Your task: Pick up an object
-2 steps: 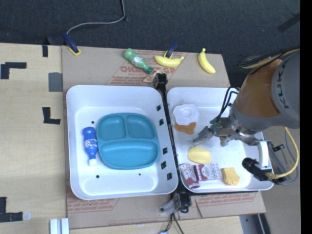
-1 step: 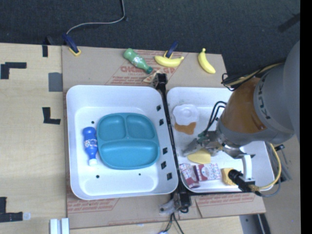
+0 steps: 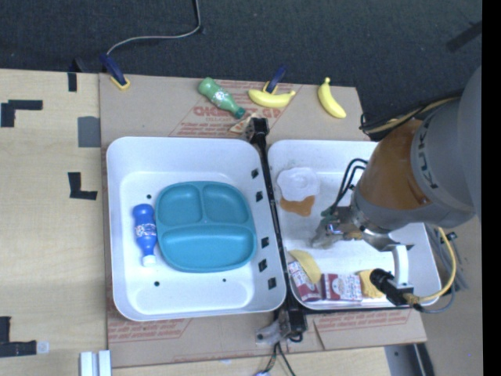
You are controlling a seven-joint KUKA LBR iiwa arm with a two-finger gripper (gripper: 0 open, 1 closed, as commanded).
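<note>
Arm (image 3: 415,178) hides much of right bin (image 3: 352,149); gripper (image 3: 327,233) blurred, grip state unreadable; carton (image 3: 338,288) print possibly illegible.

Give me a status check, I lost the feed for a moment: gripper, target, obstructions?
Gripper low in the right bin, nothing seen between its fingers. Cup just beside it, banana and carton nearer the front wall. Nothing blocking.
</note>
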